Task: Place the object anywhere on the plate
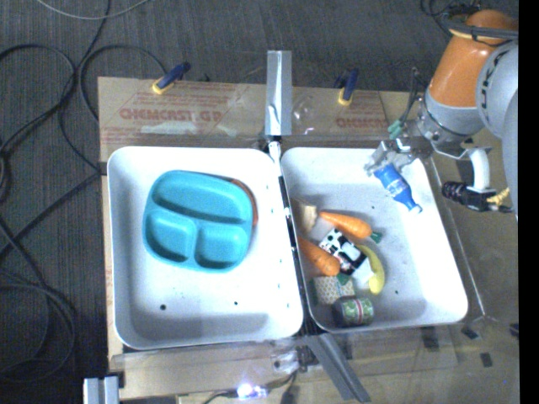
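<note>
The near edge of the table (202, 362) carried two shallow white plastic bins. In the near part of the right-hand bin (438, 297) lay a clutter of items: a small green-and-brown cylindrical can (354, 310), a yellow banana (374, 274), a black-and-white patterned toy (342, 248) and two orange carrots (344, 222). The left-hand bin (135, 310) held the blue moulded plate with three compartments (200, 219), lying flat and well apart from every other item.

Farther back, in the far right part of the right-hand bin, the small blue-and-white plastic bottle (397, 183) lay tilted, its upper end just beneath the end effector (389, 156) of the grey arm with the orange band (465, 70). Whether the end effector was apart, together or clamped on the bottle could not be told; contact was unresolved at this scale.

Judged as the task's thing, the bottle would probably be light, stiff and somewhat slippery, prone to rolling. A hold across the middle of its body, square to its long axis, appeared soundest.
</note>
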Robot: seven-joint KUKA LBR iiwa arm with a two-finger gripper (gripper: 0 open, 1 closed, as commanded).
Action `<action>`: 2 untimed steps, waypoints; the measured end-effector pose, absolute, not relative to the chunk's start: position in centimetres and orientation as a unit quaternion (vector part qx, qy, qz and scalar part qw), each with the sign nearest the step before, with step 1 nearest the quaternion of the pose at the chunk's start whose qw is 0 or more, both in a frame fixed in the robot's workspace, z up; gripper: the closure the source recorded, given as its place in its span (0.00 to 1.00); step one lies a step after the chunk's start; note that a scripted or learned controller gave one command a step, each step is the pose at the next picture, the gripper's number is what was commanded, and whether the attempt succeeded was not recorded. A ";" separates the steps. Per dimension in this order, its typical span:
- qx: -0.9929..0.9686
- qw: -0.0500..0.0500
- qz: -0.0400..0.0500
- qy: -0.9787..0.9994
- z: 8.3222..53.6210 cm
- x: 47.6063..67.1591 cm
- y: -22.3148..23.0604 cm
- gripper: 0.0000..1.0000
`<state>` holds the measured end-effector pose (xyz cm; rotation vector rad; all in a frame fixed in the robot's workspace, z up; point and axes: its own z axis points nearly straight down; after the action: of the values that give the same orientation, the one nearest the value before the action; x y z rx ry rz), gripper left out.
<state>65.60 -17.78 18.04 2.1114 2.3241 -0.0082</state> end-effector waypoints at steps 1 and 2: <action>0.529 0.000 0.000 0.848 18.7 66.9 -12.4 1.00; 0.555 -0.001 0.000 0.832 18.3 64.1 -4.5 1.00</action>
<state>64.11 -4.52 18.32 1.7444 2.6150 0.0001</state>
